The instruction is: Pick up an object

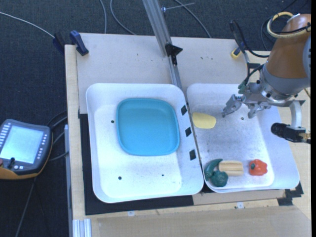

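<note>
My gripper (240, 110) hangs over the back part of the right bin (276, 154), its two fingers spread apart with nothing between them. A yellow lemon-like piece (203, 120) lies to its left, near the bin's left wall. Along the bin's front edge lie a green pepper (216, 172), a tan block (231, 168) and a red tomato-like piece (257, 167). The grey arm with its orange band (291, 43) comes in from the upper right.
The left bin (101, 132) holds a shallow blue square tray (148, 126). A metal bar (158, 19) slants down from the top between the bins. A pendant with a screen (22, 147) lies at far left. Cables run across the dark floor.
</note>
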Tool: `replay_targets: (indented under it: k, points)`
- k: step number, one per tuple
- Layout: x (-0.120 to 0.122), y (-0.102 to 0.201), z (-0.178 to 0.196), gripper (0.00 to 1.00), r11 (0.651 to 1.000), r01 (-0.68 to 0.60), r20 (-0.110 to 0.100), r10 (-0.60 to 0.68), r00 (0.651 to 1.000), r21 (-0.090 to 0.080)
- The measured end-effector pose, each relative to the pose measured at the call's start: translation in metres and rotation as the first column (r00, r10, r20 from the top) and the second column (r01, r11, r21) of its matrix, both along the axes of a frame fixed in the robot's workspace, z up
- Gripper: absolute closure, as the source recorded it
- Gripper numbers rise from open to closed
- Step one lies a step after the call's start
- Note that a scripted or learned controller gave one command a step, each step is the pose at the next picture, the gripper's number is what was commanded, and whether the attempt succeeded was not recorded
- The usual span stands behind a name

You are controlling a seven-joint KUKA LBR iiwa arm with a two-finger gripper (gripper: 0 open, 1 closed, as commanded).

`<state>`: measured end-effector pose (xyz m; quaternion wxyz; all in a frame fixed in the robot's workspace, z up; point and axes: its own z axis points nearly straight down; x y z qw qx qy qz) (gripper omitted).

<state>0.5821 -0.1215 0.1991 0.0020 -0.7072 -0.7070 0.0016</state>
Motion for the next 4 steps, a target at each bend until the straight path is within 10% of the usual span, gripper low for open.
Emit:
replay_targets:
  k: [2, 3, 4]
  points:
    - [-0.002, -0.008, -0.106, 0.0, 1.0, 0.0, 0.002, 0.0, 1.0, 0.0]
    - [-0.001, -0.008, -0.093, 1.0, 1.0, -0.001, 0.007, 0.001, 1.0, 0.0]
    - [-0.007, -0.015, -0.041, 1.0, 1.0, 0.0, 0.01, 0.0, 1.0, -0.002]
